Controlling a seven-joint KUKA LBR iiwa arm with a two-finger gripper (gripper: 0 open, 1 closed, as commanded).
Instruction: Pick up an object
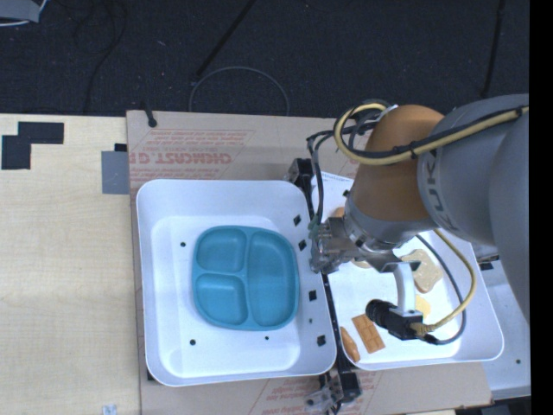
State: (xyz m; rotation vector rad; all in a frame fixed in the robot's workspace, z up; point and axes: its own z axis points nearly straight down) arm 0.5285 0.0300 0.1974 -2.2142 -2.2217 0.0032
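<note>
Seemingly barely begun: hovers with gripper [321, 254] low at the left edge of the right bin [480, 332], open or shut impossible to tell, nothing visibly lifted. Leaves orange crackers [367, 334] lying by the front wall, ungrasped.

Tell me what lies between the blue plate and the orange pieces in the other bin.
Camera view: between blue plate and orange pieces stand only the bins' adjoining walls and bare floor.
</note>
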